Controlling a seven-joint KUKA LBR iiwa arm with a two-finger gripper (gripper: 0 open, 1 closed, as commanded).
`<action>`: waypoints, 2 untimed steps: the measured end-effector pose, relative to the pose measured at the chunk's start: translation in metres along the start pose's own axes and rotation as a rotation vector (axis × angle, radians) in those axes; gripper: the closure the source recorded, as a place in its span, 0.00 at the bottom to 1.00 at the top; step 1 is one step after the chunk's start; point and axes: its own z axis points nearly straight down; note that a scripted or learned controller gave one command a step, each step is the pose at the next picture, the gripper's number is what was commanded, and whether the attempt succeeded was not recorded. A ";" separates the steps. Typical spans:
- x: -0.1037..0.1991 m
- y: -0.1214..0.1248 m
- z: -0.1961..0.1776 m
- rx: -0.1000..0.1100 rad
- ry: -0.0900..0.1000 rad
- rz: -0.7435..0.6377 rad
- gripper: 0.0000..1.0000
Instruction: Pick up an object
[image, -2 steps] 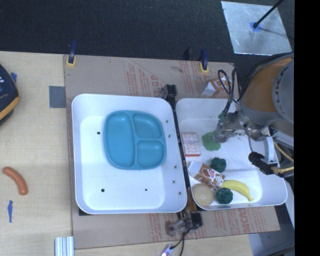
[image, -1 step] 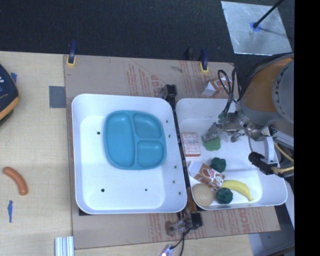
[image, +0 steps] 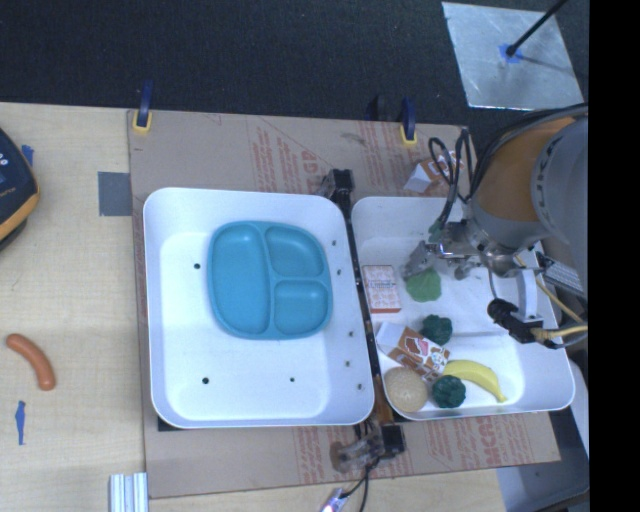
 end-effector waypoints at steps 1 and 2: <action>-0.001 0.001 -0.011 -0.003 -0.002 -0.002 1.00; -0.001 0.001 -0.011 -0.003 -0.002 -0.003 0.00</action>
